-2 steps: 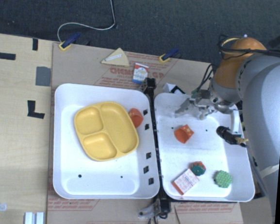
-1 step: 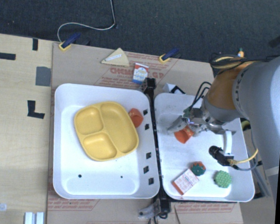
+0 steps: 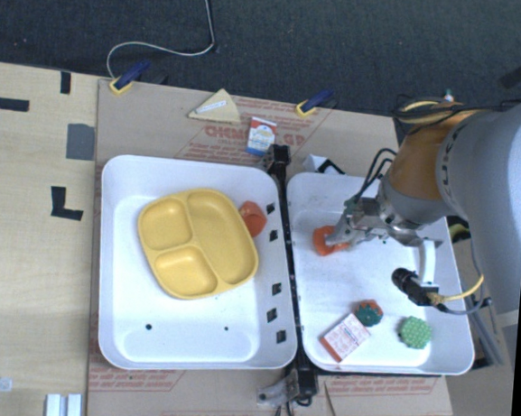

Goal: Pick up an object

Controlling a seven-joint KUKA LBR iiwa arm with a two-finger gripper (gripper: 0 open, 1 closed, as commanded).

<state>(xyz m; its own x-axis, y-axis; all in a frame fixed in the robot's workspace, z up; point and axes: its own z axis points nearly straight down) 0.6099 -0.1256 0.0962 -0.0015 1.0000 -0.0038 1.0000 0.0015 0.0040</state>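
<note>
The small orange piece (image 3: 325,243) lies in the right-hand bin (image 3: 447,359), near its upper left corner. It looks like a light, smooth plastic toy, probably stiff and a bit slippery, so I'd take it across its narrow middle. The claw (image 3: 349,230) sits right at it, just up and to the right, apparently touching; whether the claw is spread or pinching the piece I cannot tell from here. Further down the same bin lie a red-and-white packet (image 3: 346,336), a small teal-and-red ball (image 3: 368,313) and a green knobbly ball (image 3: 415,331). The left bin (image 3: 110,325) holds a yellow divided plate (image 3: 198,242).
</note>
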